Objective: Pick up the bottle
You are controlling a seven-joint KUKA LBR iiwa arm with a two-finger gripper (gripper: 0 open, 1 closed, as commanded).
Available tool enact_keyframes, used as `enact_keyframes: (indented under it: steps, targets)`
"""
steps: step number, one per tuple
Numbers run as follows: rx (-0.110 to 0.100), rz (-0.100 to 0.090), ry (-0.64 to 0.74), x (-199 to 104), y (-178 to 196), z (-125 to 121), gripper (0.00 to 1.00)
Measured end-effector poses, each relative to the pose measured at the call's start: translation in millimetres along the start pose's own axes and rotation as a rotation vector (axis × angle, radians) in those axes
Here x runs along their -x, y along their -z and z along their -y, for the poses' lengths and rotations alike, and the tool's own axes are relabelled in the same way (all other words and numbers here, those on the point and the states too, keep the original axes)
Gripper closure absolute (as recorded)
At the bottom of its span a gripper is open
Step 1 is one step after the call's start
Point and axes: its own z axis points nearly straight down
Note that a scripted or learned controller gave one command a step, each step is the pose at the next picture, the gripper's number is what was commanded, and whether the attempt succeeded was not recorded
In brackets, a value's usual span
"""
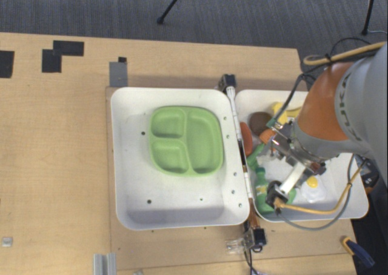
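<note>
the grey arm [339, 104] reaches in over the right bin [342, 202] and covers much of it; the left bin [130, 146] carries a green divided plate [185, 140]. the gripper [276, 146] hangs low over the right bin's clutter, and from this angle i cannot tell whether it is open or closed, or whether it has anything. the bottle [260, 175] looks to be the green, part-hidden thing along that bin's left wall, just under the gripper, though its outline is unclear. near it lie a brown lump [259, 122], a yellow piece [285, 110] and an orange-red piece [246, 137]. i'd judge the bottle light, smooth plastic, likely to slip or roll and to give a little if squeezed. take it across the middle of its body, away from the wall.
</note>
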Motion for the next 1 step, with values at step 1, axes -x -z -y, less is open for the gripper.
enact_keyframes:
  steps: [1]
  targets:
    - [0.000,-0.001,-0.426,-22.7,0.1,18.7,0.00]
